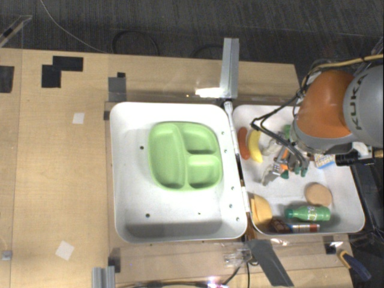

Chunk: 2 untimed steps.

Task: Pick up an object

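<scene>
The table is pale, flat wood with two white bins on it, both smooth with round corners. The left bin holds a shiny green plastic tray with three dips in it. The right bin holds little things. The big grey arm with its round orange band hangs over that bin, and the end effector points down and left into it. I cannot tell if it is open or closed. A yellow banana and a long red thing lie just beside it, on its left. A green bottle lies flat near the bin's front edge, and a round brown disc sits just above the bottle.
</scene>
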{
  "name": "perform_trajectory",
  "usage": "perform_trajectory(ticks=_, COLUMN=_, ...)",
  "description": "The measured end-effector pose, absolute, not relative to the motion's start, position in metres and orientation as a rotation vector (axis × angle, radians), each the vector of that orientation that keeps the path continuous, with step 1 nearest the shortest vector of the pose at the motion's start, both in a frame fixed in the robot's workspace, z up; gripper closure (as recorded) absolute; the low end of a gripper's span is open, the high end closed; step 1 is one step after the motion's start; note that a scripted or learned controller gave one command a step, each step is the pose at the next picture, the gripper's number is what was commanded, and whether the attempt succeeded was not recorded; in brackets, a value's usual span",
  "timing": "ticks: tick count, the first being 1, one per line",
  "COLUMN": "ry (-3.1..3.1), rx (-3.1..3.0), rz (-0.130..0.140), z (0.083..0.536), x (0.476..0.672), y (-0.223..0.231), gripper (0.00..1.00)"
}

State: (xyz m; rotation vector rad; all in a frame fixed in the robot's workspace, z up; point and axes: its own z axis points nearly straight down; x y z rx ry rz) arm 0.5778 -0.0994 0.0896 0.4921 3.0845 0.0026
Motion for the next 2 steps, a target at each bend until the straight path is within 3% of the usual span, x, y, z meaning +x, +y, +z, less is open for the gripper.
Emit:
perform_trajectory(ticks=1, ry=3.104, rx=0.388, rz=-0.001, z=0.0892, x=0.6038, y=-0.0865, gripper=0.0)
perform_trajectory(ticks=2, ry=3.111, rx=0.303, rz=-0.007, z=0.0893, x=0.6039, y=-0.0854, gripper=0.0)
